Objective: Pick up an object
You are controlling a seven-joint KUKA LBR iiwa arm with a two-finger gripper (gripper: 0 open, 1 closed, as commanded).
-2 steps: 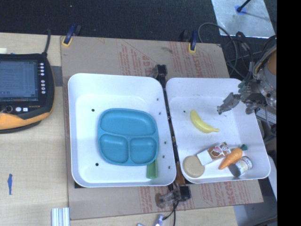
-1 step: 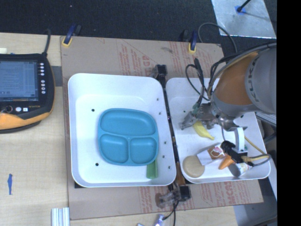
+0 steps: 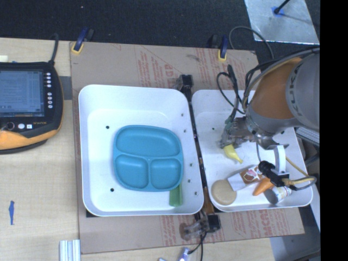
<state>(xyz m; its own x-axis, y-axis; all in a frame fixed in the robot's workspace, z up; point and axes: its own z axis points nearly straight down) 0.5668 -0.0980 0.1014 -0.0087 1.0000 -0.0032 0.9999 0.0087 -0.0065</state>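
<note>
My gripper (image 3: 230, 138) hangs low in the right bin (image 3: 209, 105), near its left-middle part. A small yellow object (image 3: 233, 153) lies directly under and in front of it, touching or nearly touching the gripper's tip. Nearer the front of this bin are a round tan disc (image 3: 223, 192), a white packet with a red mark (image 3: 246, 176), an orange carrot-shaped piece (image 3: 262, 186) and a small grey cylinder (image 3: 275, 195). The arm's orange band (image 3: 273, 94) and grey body cover the bin's right rear part.
The left bin (image 3: 92, 107) holds a blue divided plate (image 3: 147, 157) and a green block (image 3: 175, 196) against its front right corner. A tablet-like pendant (image 3: 24, 105) lies on the bench at far left. Cables run over the right bin's back rim.
</note>
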